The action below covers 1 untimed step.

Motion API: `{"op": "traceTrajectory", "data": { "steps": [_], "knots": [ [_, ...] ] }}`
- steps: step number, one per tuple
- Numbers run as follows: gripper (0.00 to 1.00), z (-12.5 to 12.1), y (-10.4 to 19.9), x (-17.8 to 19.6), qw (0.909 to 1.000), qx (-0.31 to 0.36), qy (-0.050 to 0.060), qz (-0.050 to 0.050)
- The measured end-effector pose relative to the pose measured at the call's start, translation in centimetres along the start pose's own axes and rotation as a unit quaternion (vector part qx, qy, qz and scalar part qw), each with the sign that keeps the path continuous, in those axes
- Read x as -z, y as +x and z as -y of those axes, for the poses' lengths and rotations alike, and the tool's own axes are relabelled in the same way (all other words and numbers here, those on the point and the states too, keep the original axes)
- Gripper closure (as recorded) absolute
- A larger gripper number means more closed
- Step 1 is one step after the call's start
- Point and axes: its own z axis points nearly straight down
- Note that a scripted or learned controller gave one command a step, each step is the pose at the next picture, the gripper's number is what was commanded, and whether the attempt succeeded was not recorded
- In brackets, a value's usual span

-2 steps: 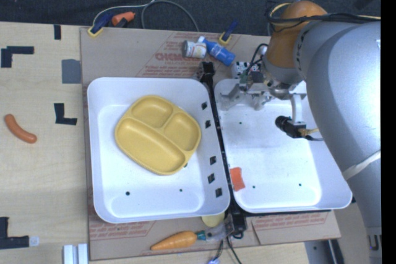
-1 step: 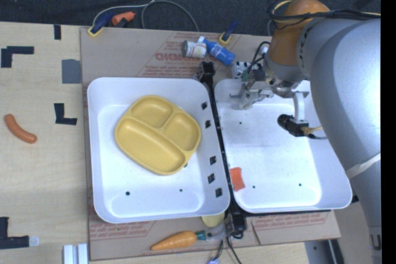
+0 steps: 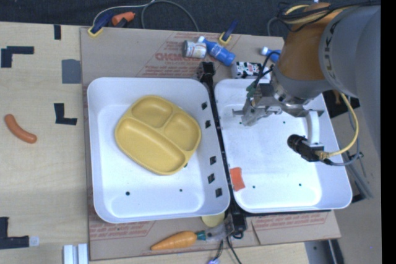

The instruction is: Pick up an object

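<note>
A yellow divided plate [image 3: 158,133] lies flat in the middle of the left bin [image 3: 102,195]. A small orange-red block [image 3: 236,179] rests against the left wall of the right bin [image 3: 334,198]. My gripper [image 3: 250,114] hangs over the upper left part of the right bin, low near its floor, with nothing visible in it. The grey arm with its orange band [image 3: 303,55] reaches in from the upper right and hides the bin's far right corner.
A black cable fitting [image 3: 304,146] hangs off the wrist over the right bin. Black clips [image 3: 211,161] line the divide between the bins. Outside lie a white-and-blue bottle [image 3: 209,49], a carrot [image 3: 175,240] and a sausage [image 3: 20,128].
</note>
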Motion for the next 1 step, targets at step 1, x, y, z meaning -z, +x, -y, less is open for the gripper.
{"op": "traceTrajectory", "data": {
  "steps": [1],
  "knots": [
    [1.00,0.44,-4.66,0.80,1.0000,-0.003,0.001,0.002]
  ]
}}
